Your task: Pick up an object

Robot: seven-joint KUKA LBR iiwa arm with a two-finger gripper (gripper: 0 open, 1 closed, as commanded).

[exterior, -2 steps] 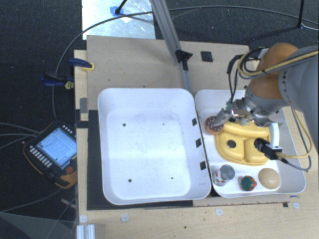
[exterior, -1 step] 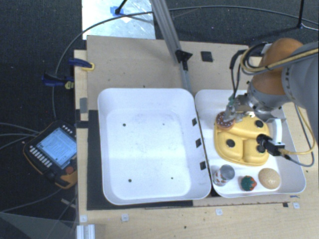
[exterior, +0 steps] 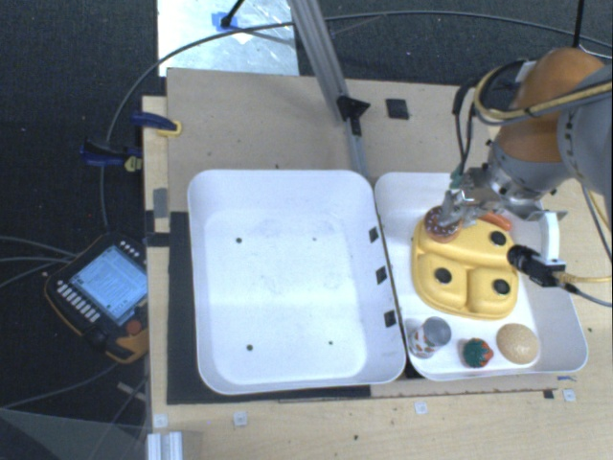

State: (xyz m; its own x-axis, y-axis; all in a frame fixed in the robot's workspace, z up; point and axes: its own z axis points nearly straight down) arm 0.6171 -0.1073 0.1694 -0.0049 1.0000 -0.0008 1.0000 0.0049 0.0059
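Observation:
The right white bin holds a large yellow moulded toy with black dots. A small grey and red piece, a green and red ball and a tan egg-shaped object lie along its near side. My gripper reaches down from the right over the far left corner of the yellow toy. A small brownish ring-like thing sits right at its tip; whether it is held is unclear. An orange piece peeks out behind the toy.
The left white bin lies beside the right one, with black clips on the shared edge. A grey pole slants over the far side of the bench. A teach pendant lies on the floor at left.

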